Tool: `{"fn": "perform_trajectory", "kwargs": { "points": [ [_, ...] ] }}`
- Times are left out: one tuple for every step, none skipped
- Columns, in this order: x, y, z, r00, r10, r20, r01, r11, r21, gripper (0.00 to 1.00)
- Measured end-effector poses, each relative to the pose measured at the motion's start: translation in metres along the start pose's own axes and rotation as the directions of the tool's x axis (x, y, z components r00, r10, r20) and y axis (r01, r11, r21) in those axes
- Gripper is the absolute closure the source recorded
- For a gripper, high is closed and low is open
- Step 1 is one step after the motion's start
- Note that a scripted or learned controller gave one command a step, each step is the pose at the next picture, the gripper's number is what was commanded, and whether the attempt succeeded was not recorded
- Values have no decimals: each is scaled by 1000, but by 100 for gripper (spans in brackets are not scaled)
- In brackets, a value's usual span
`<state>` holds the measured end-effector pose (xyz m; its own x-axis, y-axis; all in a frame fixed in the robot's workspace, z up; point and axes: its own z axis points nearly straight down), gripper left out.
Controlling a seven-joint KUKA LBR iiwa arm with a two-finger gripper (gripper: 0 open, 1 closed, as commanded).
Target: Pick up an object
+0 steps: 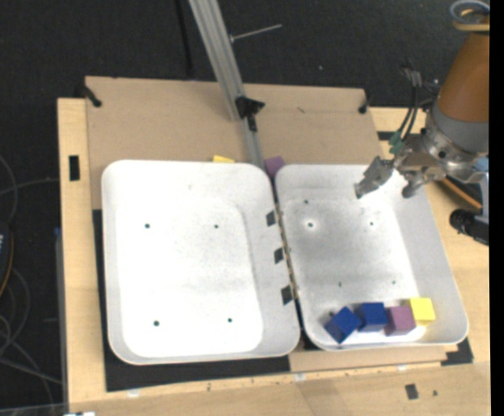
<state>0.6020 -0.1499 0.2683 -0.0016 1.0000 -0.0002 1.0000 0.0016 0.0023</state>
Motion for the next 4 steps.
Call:
{"fn": "perform_trajectory", "kwargs": {
  "points": [
    [15,-43,76,1000,2,-1,-2,1000,10,0],
    [13,-39,61,1000,7,1,-7,1000,-4,100],
    [23,-68,173,1000,3,3,-3,1000,-3,100],
    [22,-67,170,1000,6,1,-6,1000,-2,0]
  ]
}}
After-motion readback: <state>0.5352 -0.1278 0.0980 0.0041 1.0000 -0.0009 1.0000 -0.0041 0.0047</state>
